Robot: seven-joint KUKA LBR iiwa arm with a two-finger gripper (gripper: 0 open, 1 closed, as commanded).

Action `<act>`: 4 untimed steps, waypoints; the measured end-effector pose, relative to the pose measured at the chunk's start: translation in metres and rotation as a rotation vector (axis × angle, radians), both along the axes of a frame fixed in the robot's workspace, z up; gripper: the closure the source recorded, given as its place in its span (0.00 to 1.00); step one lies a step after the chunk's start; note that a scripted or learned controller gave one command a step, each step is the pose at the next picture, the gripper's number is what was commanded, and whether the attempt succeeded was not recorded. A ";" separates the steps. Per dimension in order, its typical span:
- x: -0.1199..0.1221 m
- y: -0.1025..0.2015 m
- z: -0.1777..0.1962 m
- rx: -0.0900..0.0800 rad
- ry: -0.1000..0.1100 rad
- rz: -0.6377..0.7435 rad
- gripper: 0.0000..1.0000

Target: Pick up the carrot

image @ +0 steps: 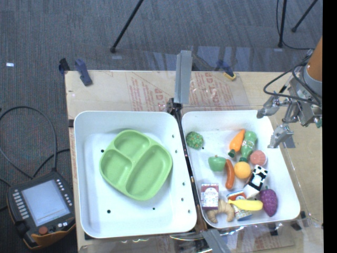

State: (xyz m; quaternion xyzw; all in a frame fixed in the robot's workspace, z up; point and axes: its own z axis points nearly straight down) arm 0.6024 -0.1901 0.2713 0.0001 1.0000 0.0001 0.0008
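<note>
Your hand (pixel 278 124) hangs with fingers apart, right of the carrot (pixel 237 140); slide left, drop squarely over it.

Orange carrot (pixel 237 140), green plate (pixel 136 164)

Dark grey carpet (pixel 63 25) surrounds the surface (pixel 131 86); black tripod legs (pixel 129 20) stand beyond its far edge.

Robotics lab. Evidence: cardboard-topped bench (pixel 131 88) on grey carpet, tripod legs (pixel 129 20) at far side, teach pendant (pixel 41 207) with cable on floor near left, two white bins (pixel 84 136) holding toy food.
</note>
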 end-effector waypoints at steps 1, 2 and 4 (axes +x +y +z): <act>0.026 -0.004 -0.165 0.007 0.016 0.043 0.00; 0.006 0.053 -0.185 0.003 0.003 -0.033 0.00; -0.011 0.068 -0.062 -0.001 -0.006 0.241 1.00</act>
